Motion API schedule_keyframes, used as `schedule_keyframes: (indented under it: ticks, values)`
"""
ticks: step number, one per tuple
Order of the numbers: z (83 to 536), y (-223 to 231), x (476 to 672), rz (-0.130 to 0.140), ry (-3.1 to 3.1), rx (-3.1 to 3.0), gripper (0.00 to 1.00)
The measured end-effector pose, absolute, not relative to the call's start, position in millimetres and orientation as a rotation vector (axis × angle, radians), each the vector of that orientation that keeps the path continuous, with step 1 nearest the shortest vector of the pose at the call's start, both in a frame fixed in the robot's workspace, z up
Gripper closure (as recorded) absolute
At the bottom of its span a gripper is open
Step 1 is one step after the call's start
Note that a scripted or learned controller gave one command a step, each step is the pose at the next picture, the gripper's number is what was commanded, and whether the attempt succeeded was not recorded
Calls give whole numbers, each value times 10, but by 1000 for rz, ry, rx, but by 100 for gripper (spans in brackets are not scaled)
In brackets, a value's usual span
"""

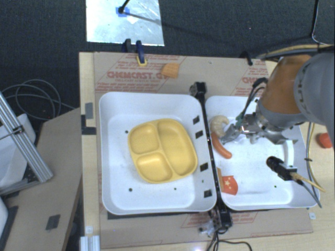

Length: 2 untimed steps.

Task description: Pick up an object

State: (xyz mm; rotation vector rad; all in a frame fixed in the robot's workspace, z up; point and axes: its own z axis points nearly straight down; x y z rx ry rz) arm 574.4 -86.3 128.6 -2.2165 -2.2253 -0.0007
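An orange-red plastic sausage (pixel 222 146) lies slantwise just below and left of the metal two-finger gripper (pixel 230 134); whether the gripper is open cannot be told.

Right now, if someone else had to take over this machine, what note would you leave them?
Gripper: low over the right white bin, at its left side. I cannot confirm that it holds anything.
Things: the orange-red sausage lies just below the gripper and the pale beige rounded piece just left of it. The flat red piece with yellow marks lies in that bin's near left corner. The yellow three-compartment plate sits in the left white bin.
Done: nothing lifted.
Left: grasp one object and raise it.
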Motion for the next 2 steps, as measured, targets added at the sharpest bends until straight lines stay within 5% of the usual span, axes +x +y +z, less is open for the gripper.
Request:
schedule_keyframes:
  ticks: [1, 2]
  values:
    - [823, -848, 5601, 1, -2221, -2219, 0]
    - [1892, -724, 6032, -8, -2233, -2220, 0]
